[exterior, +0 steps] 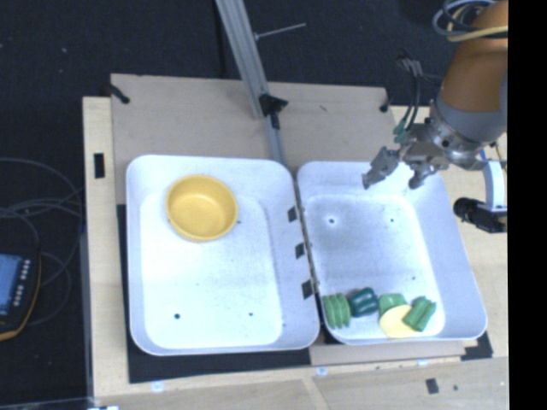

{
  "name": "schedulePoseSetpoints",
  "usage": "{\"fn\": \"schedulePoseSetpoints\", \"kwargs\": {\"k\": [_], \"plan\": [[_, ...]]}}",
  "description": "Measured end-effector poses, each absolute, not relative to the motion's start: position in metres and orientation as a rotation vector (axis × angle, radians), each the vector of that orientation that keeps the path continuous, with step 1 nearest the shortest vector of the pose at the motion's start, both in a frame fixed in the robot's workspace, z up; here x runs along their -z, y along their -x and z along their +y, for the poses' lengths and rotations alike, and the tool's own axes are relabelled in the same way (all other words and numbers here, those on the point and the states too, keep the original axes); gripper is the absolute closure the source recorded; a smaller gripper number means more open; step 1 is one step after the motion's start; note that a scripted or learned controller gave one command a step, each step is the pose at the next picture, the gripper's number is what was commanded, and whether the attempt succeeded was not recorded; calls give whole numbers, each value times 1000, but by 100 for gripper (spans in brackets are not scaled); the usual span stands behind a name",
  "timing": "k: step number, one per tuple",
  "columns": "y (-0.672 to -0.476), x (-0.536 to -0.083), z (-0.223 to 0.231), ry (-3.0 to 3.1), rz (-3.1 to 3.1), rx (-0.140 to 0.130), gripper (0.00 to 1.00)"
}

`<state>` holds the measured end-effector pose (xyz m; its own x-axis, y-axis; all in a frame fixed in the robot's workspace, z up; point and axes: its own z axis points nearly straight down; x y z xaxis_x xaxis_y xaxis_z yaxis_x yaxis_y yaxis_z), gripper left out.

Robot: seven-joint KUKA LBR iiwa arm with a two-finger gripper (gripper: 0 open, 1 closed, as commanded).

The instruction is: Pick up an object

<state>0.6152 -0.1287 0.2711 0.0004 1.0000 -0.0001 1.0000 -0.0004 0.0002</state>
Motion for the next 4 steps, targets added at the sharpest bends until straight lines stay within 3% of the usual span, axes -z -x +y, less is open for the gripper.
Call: {"fn": "schedulePoseSetpoints", "kwargs": {"k": [1, 3, 4], "plan": [[-619, -228, -133, -2224, 2222, 3, 0], [-603, -132, -131, -2224, 2223, 5, 0], [-605, -146, -132, -2222, 2218, -2, 100]]}}
